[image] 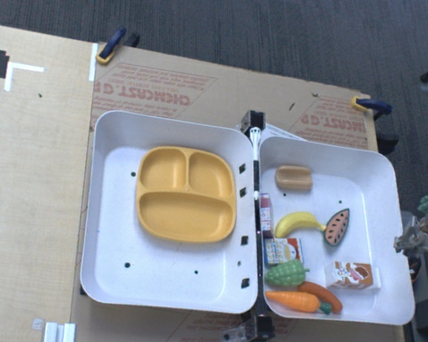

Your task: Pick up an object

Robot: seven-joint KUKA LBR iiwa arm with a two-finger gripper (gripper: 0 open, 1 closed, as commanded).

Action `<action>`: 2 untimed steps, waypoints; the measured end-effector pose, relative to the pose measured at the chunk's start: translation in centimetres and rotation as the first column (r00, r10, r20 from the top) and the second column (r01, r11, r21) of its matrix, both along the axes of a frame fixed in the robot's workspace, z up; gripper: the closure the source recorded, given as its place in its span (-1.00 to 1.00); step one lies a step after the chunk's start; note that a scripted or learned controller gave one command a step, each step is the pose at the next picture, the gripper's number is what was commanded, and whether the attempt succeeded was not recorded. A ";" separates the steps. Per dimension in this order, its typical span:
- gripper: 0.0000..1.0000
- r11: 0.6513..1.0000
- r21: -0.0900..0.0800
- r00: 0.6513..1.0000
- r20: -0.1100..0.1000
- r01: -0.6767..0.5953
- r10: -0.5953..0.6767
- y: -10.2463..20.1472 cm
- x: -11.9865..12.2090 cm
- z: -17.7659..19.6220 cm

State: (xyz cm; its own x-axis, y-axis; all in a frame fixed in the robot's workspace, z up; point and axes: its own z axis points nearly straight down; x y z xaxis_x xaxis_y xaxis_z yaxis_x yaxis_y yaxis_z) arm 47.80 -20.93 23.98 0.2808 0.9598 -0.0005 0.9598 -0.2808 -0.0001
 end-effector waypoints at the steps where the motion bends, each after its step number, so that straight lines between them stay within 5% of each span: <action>1: 1.00 0.997 -0.002 0.997 0.002 -0.071 0.071 3.9 0.4 30.3; 2: 1.00 0.997 -0.005 0.997 0.004 -0.074 0.074 3.9 0.6 31.2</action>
State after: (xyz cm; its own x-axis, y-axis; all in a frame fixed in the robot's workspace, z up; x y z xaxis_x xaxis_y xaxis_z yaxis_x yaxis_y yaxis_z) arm 48.37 -17.07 55.19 0.2087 0.9780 -0.0044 0.9780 -0.2087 0.0054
